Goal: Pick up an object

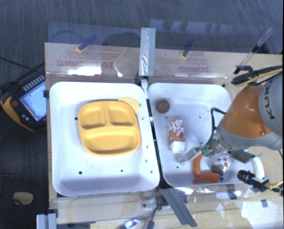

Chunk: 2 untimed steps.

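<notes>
The right bin [199,97] holds a brown round piece [162,106] at its far left, a small printed packet [176,134] in the middle, and two orange sausage-like pieces [197,163] [207,178] near the front. A white cup with red spots [221,162] lies beside them. My gripper [186,157] reaches in from the right and sits low in the bin, just below the packet and left of the upper orange piece. Nothing is visibly held.
The left bin [65,175] carries a yellow divided plate [110,128] with a pale yellow piece [130,101] tucked behind it. A ridge [151,128] separates the bins. The orange-banded arm [247,116] covers the right bin's right side. A handheld controller [25,101] lies off the bench, left.
</notes>
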Each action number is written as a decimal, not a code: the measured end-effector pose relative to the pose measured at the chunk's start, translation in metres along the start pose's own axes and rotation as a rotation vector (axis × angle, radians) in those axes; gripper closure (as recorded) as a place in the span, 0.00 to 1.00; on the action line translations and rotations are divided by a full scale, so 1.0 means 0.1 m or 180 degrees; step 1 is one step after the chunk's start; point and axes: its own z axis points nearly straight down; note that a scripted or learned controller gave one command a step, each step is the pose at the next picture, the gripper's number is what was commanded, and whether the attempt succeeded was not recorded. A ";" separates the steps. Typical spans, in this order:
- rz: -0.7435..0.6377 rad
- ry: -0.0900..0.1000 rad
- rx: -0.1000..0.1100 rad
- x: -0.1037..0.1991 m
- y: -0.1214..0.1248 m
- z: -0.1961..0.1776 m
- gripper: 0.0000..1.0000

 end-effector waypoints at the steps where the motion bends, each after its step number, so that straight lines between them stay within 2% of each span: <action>1: 0.0008 -0.0008 -0.0010 -0.02 0.02 -0.08 1.00; 2: 0.0855 -0.0007 0.0037 0.30 0.44 -0.93 1.00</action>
